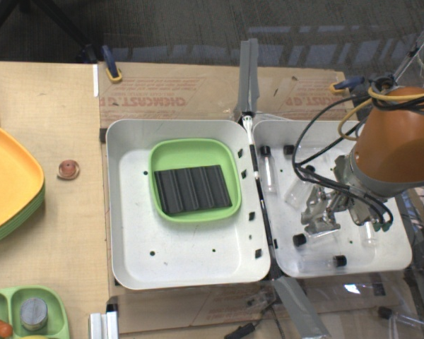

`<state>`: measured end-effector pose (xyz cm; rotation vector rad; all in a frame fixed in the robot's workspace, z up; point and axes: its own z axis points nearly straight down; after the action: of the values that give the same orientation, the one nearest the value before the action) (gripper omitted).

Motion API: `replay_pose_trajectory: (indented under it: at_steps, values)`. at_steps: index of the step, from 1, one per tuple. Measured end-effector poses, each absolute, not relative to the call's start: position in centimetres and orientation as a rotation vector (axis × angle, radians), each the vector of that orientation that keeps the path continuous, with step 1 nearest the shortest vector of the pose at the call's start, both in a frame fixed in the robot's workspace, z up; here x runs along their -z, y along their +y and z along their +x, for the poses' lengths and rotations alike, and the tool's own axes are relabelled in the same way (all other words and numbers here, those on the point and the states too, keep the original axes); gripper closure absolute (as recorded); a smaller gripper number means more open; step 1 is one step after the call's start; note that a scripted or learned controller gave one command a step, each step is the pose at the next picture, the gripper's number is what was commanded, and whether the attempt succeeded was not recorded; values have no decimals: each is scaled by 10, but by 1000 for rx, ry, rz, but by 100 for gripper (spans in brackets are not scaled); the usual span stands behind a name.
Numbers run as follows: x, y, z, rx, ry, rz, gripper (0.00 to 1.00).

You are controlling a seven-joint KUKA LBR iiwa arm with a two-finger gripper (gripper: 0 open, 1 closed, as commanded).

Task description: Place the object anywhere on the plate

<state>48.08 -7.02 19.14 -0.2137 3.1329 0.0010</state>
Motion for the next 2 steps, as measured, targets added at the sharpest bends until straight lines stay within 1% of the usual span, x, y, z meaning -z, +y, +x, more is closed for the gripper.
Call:
replay_pose_trajectory:
  at_steps: [2]
  values:
    - [-192, -76, 483, 0, 3112, -412, 100]
